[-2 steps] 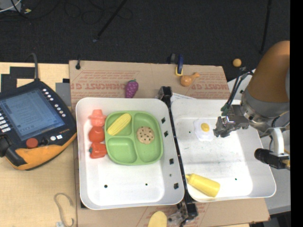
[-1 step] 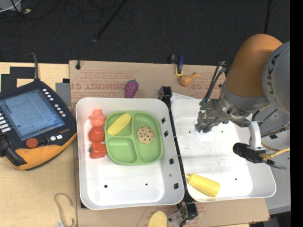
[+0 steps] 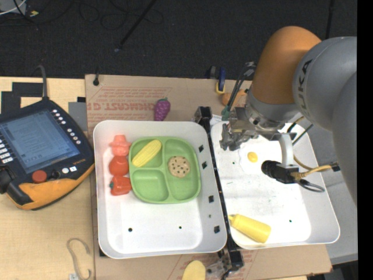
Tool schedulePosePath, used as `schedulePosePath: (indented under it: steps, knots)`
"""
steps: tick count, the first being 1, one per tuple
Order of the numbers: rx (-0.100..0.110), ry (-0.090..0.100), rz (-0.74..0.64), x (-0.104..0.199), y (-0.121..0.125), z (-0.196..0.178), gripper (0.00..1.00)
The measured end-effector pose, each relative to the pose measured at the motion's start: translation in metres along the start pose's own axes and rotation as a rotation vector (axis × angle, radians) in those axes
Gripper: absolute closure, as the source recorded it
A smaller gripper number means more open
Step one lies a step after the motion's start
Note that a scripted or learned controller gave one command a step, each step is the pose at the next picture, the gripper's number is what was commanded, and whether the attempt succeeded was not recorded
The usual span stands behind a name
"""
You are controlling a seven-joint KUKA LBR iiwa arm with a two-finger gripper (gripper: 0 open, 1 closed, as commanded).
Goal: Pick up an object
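Since the gripper [image 3: 232, 139] hangs over the right bin's [image 3: 326, 226] far-left corner, can't tell its jaws' state, it could easily miss the small yellow piece [image 3: 252, 156] just beside it.

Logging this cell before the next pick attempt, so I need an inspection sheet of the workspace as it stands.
Surface: two shallow white bins side by side on cardboard.
Job's things: green divided plate holding yellow corn and cookie; red toys beside it; yellow bottle and small yellow piece in right bin.
Clutter: purple grapes behind bins.
Grippers: gripper above right bin's far-left corner.
Cables: black cable behind.
Surroundings: control pendant at left.
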State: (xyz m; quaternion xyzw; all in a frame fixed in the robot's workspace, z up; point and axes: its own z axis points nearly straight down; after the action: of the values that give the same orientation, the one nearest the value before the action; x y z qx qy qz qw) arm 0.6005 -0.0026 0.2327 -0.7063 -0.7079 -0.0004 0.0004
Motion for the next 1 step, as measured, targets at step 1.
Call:
schedulePosePath:
  steps: [1]
  knots:
    - [0.002, 0.000, 0.003, 0.0159, 0.0015, -0.0043, 1.00]
